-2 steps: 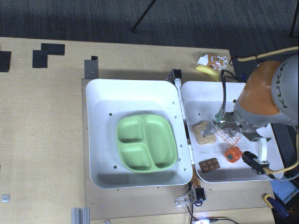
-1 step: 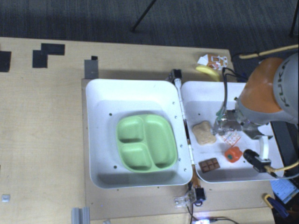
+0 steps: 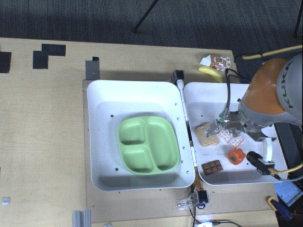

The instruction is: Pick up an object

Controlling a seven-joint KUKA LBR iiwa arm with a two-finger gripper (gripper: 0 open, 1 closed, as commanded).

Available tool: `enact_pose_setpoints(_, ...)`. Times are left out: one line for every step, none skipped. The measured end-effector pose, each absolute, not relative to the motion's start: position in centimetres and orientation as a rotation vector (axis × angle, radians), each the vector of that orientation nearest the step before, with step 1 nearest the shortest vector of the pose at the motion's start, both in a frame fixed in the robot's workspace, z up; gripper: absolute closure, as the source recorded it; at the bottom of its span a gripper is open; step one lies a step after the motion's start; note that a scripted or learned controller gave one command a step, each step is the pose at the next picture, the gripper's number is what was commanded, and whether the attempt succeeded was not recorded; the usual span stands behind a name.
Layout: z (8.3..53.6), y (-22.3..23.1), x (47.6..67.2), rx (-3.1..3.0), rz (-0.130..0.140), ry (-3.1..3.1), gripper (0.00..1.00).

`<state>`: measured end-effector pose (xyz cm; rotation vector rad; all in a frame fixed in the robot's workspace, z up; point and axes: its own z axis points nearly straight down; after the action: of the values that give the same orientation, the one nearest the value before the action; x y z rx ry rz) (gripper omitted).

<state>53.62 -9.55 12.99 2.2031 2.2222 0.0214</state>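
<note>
In the right bin (image 3: 203, 103), a tan slice of bread (image 3: 205, 136) lies near the left wall. Beside it on the right is a red-and-white checkered item (image 3: 232, 138). A small red-orange piece with a green top (image 3: 236, 156) sits toward the front, and a brown chocolate bar (image 3: 211, 166) lies at the front left. My gripper (image 3: 220, 126) hangs low over the right edge of the bread slice, between it and the checkered item. The grey wrist and orange band hide the bin's right part.
The left bin (image 3: 102, 126) holds a green divided plate (image 3: 148, 144). A yellow banana (image 3: 210, 72) and a small printed packet (image 3: 217, 61) lie on the bench behind the right bin. Cables trail along the arm at the right front.
</note>
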Motion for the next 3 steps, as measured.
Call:
enact_pose_setpoints(14.1,-9.5,53.8,2.199,0.026,2.223,1.00)
enact_pose_setpoints(14.1,-9.5,53.8,2.199,0.026,2.224,0.00)
enact_pose_setpoints(8.9,-8.5,53.1,2.212,0.010,2.218,0.00)
